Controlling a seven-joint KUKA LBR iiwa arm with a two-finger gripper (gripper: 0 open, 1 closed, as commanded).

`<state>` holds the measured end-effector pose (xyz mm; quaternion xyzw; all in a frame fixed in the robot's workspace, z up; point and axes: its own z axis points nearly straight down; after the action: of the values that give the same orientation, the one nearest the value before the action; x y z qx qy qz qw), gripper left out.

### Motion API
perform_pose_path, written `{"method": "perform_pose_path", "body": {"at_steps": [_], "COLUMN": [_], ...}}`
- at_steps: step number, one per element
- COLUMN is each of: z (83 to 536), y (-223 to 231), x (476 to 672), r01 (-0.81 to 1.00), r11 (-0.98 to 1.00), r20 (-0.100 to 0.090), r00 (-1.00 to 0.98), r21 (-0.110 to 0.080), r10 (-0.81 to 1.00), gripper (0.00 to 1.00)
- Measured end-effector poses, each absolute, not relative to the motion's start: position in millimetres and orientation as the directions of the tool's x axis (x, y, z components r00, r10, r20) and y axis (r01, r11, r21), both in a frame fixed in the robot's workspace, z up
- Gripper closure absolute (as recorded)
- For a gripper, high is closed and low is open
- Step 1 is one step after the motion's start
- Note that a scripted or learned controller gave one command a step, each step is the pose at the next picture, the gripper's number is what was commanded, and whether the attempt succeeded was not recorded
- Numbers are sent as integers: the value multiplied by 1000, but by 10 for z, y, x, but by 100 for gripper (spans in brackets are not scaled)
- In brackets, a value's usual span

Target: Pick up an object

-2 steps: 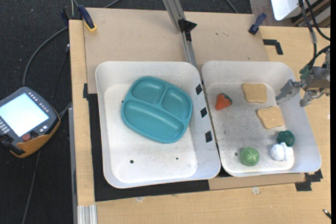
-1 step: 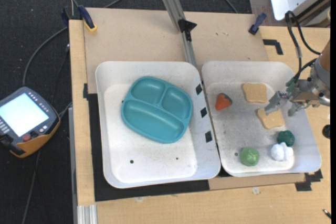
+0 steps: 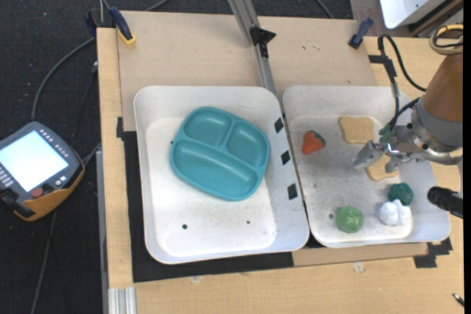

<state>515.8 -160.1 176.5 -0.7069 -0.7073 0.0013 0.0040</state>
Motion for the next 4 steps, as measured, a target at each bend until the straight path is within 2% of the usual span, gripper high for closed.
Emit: {"method": "perform_pose_path", "body": {"at_steps": [1,2,3,4], "z": [1259,1402,1963,2508], "y": [-1578,-1584,-1680,-1592], "x": [5250,5264,5229,5199], "r01": [1000,1000,1000,1000], "r11": [0,0,-1,2], "r20": [3,1,-3,-2], "r00": [0,0,1,-2], "r21": [-7,1,7,8], "r10": [1000,1000,1000,1000], "gripper": [0,100,100,100]}}
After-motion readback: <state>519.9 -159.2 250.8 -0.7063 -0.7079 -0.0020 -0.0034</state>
